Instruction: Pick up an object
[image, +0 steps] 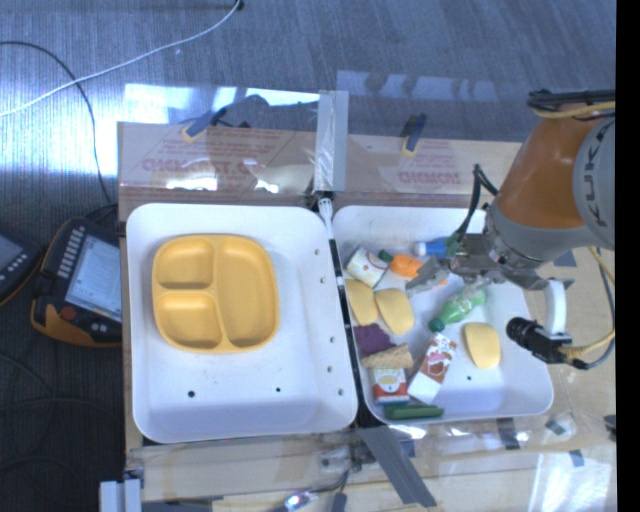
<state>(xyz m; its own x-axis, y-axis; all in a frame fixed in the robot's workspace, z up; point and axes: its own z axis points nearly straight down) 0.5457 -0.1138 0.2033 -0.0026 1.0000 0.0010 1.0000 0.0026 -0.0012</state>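
Observation:
The right bin (520, 395) holds a jumble of small objects. Among them are a white carton (365, 265), an orange piece (405, 266), a blue-capped white bottle (432, 246), two yellow pieces (394, 311), a green bottle (457, 308) and a yellow lemon-like piece (482, 345). My gripper (437, 272) hangs over the upper middle of this bin, just right of the orange piece and above the green bottle. It stands open, and I see nothing between its fingers.
In the left bin (240, 400) lies a yellow divided plate (214, 292). Near the right bin's front lie a purple item (374, 338), a red-and-white box (390, 383), a small carton (432, 363) and a green marker (411, 410). A black cable fitting (530, 338) hangs beside the arm.

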